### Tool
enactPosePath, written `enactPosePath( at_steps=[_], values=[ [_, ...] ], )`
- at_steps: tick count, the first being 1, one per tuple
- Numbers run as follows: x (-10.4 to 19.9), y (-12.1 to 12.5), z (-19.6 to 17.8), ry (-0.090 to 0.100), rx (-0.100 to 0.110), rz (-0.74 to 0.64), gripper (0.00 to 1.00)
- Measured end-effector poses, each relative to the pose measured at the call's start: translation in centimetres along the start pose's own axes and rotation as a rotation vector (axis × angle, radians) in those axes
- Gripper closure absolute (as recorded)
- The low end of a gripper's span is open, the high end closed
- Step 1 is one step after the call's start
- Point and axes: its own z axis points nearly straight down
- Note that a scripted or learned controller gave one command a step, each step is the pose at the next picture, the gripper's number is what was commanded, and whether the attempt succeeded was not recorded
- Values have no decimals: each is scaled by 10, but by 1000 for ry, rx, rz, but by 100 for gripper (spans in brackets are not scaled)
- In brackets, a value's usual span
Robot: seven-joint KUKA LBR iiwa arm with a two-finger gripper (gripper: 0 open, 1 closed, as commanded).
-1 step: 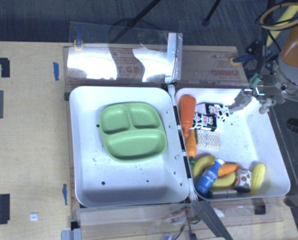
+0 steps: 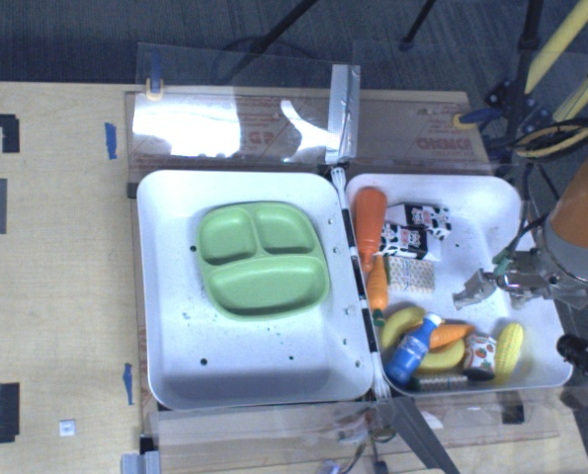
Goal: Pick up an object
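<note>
Beside the end effector (image 2: pixel 476 289), whose grip I cannot tell, lie a corn cob (image 2: pixel 509 350) and blue bottle (image 2: pixel 410 352).

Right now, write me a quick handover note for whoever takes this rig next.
Hand: low over the right bin, near its right side, nothing seen between its fingers; open or shut is not clear.
Right bin: carrot along the left wall, cow-print box beside it, blue bottle, banana and corn heaped at the near edge.
Left bin: green divided plate.
Done: nothing picked yet.
Left: grasp one object and lift it. The heap is crowded, so the corn or the box may be easier, though that is a guess.
</note>
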Motion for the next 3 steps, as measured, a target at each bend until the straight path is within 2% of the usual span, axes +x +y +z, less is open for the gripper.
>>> enactPosePath(
  at_steps=[1,2,3],
  values=[
    [50,-13,67,1,0,-201,0],
    [49,-12,60,0,0,-196,100],
    [47,-12,54,-1,1,-191,100]
  ],
)
